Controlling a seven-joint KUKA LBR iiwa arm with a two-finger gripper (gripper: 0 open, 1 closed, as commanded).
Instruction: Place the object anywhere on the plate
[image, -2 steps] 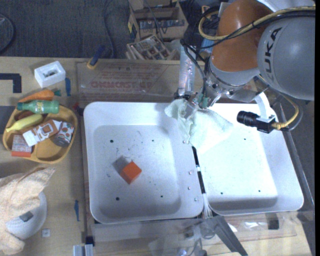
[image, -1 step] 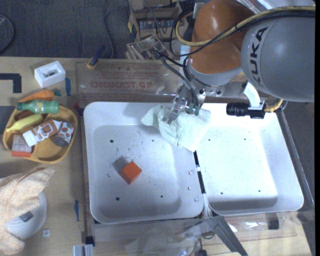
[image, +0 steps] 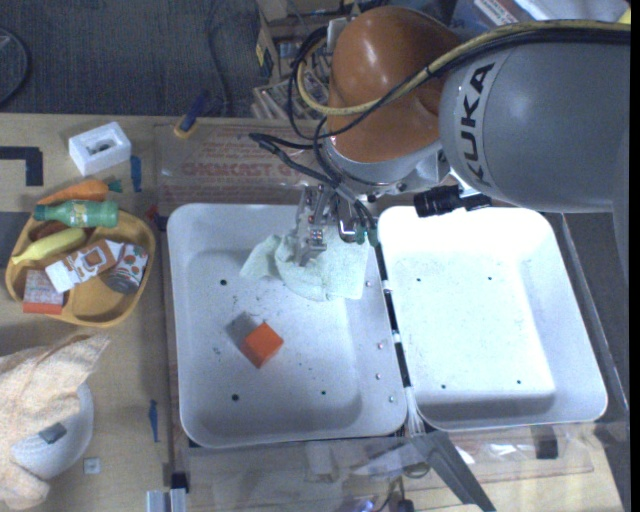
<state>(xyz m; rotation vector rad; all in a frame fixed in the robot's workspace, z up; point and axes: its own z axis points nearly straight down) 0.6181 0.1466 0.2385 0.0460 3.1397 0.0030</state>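
An orange block (image: 264, 344) lies in the left bin (image: 200, 400), a little left of its middle, with a grey shadow beside it. A crumpled pale cloth (image: 335, 275), white with a green tint, lies at the back of the same bin. My gripper (image: 314, 238) hangs down from the arm's wrist right over the cloth's upper left part and seems to touch it. It is well behind and to the right of the orange block.
The right bin (image: 480, 310) stands beside the left one. A yellow bowl (image: 110, 305) of toy food sits left of the bins, with a white box (image: 100, 147) behind it and a pale cloth (image: 45, 400) at the front left.
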